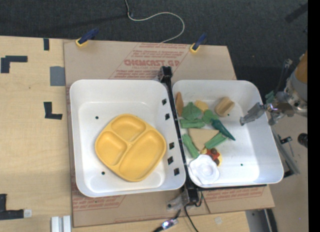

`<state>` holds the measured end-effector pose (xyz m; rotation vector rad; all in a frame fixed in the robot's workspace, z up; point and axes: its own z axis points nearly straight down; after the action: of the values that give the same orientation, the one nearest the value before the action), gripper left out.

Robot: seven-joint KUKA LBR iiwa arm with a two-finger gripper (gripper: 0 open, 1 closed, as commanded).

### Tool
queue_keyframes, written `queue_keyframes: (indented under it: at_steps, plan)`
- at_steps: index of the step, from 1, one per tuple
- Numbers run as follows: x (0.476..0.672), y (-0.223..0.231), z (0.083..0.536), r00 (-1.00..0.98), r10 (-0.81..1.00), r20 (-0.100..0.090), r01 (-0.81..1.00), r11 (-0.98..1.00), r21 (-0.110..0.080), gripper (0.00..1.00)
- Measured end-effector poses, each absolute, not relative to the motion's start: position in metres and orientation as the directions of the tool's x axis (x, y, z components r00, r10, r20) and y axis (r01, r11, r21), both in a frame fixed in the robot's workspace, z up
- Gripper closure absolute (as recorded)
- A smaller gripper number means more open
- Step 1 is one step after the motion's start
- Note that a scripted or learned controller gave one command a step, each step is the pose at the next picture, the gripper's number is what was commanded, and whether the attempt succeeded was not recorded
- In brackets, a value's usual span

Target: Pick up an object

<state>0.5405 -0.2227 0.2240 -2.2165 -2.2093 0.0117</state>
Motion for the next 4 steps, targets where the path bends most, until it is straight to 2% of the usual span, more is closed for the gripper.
queue_keyframes:
  at_steps: [1, 2, 4]
  plan:
    - [0.543, -0.222, 0.231, -0.001, 1.000, 0.000, 1.000, 0.001, -0.002, 0.00]
    - [0.532, -0.220, 0.178, -0.001, 1.000, 0.001, 1.000, 0.001, -0.006, 0.00]
    - [0.530, -0.218, 0.083, -0.001, 1.000, 0.000, 1.000, 0.001, -0.002, 0.00]
